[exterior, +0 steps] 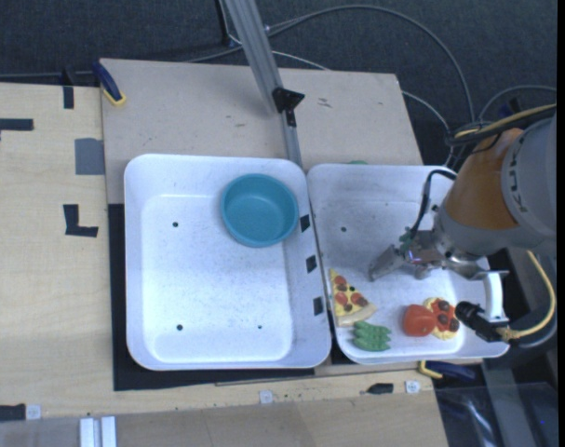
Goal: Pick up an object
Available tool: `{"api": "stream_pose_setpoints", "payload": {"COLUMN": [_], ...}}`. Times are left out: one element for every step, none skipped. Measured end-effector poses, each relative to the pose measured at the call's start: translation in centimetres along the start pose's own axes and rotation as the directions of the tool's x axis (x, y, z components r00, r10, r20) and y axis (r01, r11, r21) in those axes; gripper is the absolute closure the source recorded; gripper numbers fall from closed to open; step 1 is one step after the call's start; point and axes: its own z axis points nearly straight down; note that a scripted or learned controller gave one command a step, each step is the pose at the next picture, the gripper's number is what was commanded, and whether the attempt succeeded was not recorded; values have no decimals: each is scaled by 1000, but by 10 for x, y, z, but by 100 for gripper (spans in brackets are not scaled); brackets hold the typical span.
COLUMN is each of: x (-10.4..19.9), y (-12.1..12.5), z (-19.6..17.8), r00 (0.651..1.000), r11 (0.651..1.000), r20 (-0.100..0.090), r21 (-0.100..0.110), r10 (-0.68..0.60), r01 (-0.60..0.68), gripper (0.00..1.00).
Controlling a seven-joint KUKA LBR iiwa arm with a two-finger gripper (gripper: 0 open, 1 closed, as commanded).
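My gripper (pixel 383 267) is low over the middle of the right bin (pixel 356 203), pointing left, on a grey arm with an orange band (pixel 477 198). Below it, along the bin's front edge, lie a pizza slice toy (pixel 348 299), a green leafy toy (pixel 372 336), a red tomato toy (pixel 417 319) and a yellow and red toy (pixel 442 317). The gripper is a short way above and right of the pizza slice and touches none of them. A blue bowl (pixel 259 209) stands at the back right of the left bin (pixel 170 277).
A grey pole (pixel 259 49) slants down from the top to the seam between the bins. Black cables (pixel 431 101) loop behind the right bin. A yellow cable (pixel 538 315) and a white bracket (pixel 494 296) hang by the arm at the right bin's edge.
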Motion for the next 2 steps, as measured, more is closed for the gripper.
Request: {"api": "stream_pose_setpoints", "payload": {"x": [-1,-8], "y": [1,-3], "z": [-13,-60], "r00": [1000,1000], "r11": [1000,1000], "r20": [1,1], "r21": [-5,-3], "r10": [0,1], "r01": [0,-1], "gripper": [100,100]}}
